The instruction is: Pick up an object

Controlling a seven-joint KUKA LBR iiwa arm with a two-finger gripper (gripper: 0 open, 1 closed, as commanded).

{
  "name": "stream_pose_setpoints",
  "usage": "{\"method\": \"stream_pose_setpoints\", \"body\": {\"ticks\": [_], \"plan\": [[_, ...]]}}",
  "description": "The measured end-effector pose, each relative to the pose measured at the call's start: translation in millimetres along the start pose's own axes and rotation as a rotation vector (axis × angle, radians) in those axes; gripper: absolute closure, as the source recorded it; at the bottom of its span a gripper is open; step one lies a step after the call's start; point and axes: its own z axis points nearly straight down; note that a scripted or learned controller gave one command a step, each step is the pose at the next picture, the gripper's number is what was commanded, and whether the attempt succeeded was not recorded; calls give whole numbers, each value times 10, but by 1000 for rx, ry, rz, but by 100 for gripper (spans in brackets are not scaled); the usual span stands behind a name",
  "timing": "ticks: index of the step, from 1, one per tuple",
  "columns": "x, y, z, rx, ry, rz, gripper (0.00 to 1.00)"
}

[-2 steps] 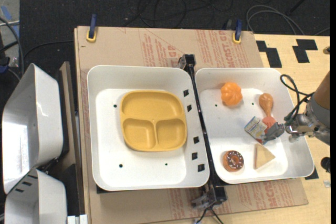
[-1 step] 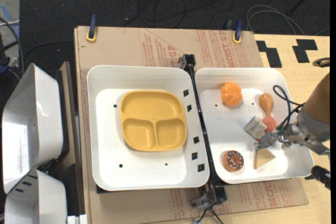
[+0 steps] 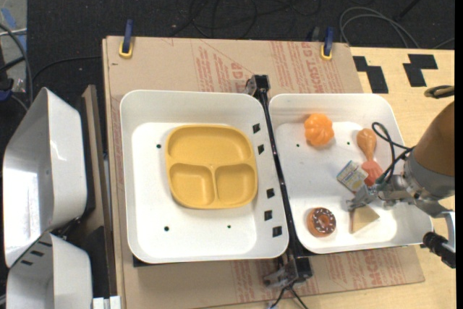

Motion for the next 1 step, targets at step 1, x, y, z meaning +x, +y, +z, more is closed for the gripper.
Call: {"method": "stream_pose_setpoints", "body": {"ticks": [1], "plan": [[-1, 6, -110, -3, -1, 0, 100]]}}
